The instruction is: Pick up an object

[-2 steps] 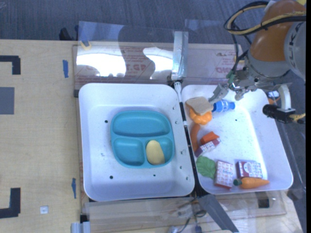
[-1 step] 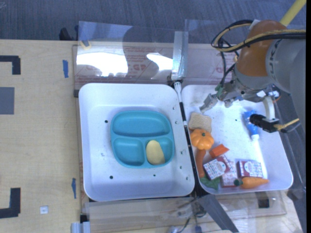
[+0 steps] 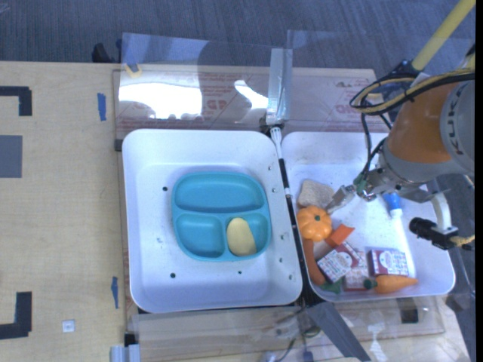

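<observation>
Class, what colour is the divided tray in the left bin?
Light blue tray, seen in the camera view.

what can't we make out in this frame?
- Gripper in the camera view: too small and blurred to tell if the fingers are open or shut.
- Print on the two small cartons: too small to read.
- Bottle with the blue cap: partly covered by the arm.
- Arm: cut off by the right edge.
</observation>
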Robot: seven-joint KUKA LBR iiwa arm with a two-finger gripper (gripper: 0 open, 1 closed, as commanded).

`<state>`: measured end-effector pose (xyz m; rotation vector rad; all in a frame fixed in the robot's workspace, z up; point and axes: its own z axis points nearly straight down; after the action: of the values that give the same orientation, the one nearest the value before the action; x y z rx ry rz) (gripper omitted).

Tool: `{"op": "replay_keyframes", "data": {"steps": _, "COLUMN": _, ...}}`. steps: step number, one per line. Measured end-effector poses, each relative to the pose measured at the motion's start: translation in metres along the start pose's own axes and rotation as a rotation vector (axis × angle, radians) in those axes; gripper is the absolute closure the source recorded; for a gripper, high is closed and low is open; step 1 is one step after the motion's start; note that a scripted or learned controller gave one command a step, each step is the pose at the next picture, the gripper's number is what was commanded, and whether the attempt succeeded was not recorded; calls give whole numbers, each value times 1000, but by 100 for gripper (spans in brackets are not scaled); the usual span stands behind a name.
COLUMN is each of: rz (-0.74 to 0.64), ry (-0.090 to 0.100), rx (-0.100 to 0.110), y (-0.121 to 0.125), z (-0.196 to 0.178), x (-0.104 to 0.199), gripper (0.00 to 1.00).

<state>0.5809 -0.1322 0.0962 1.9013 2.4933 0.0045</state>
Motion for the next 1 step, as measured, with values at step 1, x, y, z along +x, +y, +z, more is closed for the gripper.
{"op": "replay_keyframes", "data": {"steps": 1, "rz": -127, "ry": -7, "rx": -12, "y": -26, "z": 3, "x": 37, "gripper": 0}}
